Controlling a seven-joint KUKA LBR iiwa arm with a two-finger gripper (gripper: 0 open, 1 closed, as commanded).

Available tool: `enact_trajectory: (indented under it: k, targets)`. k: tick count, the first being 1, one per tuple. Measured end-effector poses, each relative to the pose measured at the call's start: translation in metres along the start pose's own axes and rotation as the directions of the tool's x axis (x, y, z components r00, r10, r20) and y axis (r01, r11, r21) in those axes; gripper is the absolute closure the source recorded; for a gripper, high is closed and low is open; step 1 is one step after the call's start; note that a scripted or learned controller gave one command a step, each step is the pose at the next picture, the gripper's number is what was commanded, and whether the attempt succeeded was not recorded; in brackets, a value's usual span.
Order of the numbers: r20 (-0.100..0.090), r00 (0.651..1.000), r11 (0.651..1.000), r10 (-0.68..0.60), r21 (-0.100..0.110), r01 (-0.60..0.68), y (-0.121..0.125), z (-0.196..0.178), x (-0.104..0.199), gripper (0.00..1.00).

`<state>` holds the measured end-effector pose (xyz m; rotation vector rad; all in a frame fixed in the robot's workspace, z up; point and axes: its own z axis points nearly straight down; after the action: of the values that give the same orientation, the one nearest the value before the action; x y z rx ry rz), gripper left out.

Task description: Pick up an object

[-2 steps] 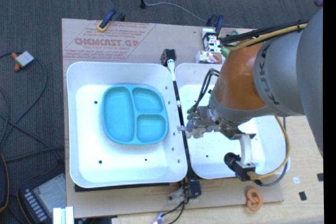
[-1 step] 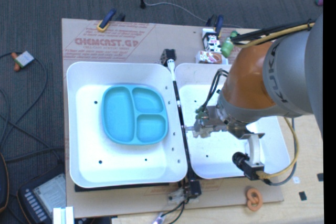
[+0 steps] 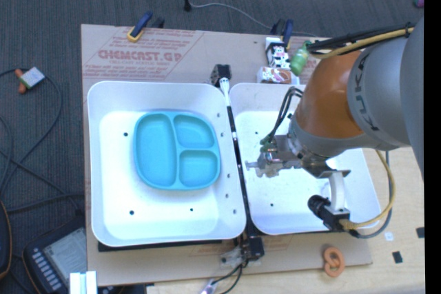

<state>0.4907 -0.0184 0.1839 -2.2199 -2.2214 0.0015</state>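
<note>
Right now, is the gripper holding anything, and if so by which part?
It cannot be told. The gripper sits low over the right bin, and the arm covers much of it. No object shows between its tips.

From my remote seat I can read one clear line of print: "CHEMCAST GP" in red capital letters on the brown protective sheet [image 3: 148,55] that covers the table, behind the left bin. The same wording repeats fainter along diagonal red lines across that sheet, toward its left and back edges, but there I can only make out fragments. A small printed package [image 3: 278,65] sits on the sheet behind the right bin; it carries coloured graphics, yet its lettering is too small for me to read. I see no other legible text or numbers.
</note>
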Motion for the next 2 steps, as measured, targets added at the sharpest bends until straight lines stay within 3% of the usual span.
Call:
enact_trajectory:
  k: [2]
  targets:
    - [-0.001, 1.000, 1.000, -0.001, 0.000, 0.001, -0.0071, -0.0001, 0.0003, 1.00]
